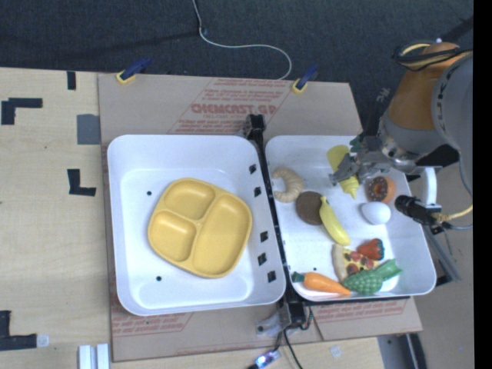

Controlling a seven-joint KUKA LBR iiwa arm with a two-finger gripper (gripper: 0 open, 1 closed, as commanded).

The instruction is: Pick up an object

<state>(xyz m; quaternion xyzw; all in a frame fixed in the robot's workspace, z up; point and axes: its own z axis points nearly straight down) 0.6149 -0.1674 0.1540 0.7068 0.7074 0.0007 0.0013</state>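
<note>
Pincer: mine, low over the upper part of the right bin; whether it stands apart or together I cannot tell.

Item nearest: yellow piece, touching or just under my tip. Judged light, stiff, smooth moulded plastic, likely slippery; best taken across its narrow width.

Items near, below my tip: banana, brown round piece, white egg. Egg judged prone to roll.

Left bin: yellow divided plate, well apart from me.

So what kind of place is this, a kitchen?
Probably a robot lab, not a kitchen: a grey-and-orange arm reaches over two white bins on a cardboard-covered bench, holding toy food like a carrot.
</note>
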